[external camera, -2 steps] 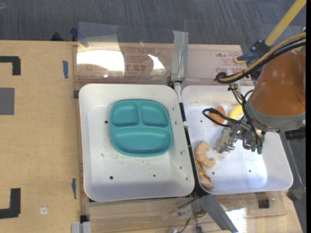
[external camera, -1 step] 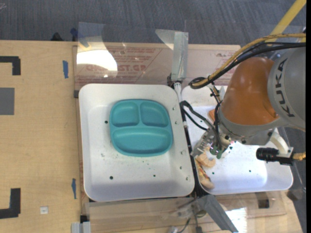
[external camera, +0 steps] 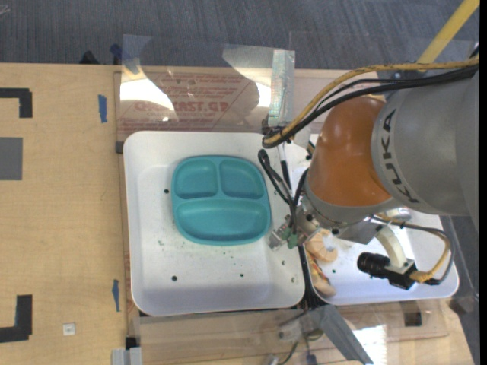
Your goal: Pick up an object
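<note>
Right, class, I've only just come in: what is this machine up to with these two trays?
A grey robot arm with an orange band reaches in from the right and hangs low over the seam between two shallow white bins. The left bin holds a teal plastic divided plate, lying flat and untouched. The arm's wrist covers much of the right bin, where some pale, peach-coloured objects peek out beneath it. Nothing can be seen lifted.

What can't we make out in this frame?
- End effector, camera view: the arm's orange band covers it; grip state unreadable.
- Right bin: largely under the arm.
- Pale objects in it: partly covered, identity unclear.
- Specks around the teal divided plate in the left bin: too small.
</note>
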{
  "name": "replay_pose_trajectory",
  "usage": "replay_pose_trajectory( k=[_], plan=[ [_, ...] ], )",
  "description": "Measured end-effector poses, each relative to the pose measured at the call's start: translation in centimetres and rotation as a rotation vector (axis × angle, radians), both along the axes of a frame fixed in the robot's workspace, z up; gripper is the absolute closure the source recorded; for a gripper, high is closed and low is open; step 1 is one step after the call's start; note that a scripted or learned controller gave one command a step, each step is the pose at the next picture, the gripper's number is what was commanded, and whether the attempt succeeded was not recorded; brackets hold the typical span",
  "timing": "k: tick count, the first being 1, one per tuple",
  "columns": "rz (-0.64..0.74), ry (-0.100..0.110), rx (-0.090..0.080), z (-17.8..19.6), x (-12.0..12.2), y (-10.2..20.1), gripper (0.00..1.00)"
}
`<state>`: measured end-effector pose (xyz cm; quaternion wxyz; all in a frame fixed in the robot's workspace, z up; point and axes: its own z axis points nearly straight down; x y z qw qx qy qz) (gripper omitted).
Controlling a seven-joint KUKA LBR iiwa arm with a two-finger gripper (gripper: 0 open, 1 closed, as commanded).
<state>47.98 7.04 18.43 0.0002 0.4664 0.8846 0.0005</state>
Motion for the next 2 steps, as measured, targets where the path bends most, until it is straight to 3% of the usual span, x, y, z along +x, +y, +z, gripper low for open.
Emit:
replay_pose_trajectory(
  k=[1, 2],
  plan=[
    [-0.320, 0.001, -0.001, -1.44, 0.43, 3.15, 1.00],
    [-0.579, 0.000, -0.001, -0.49, -0.04, 3.31, 1.00]
  ],
)
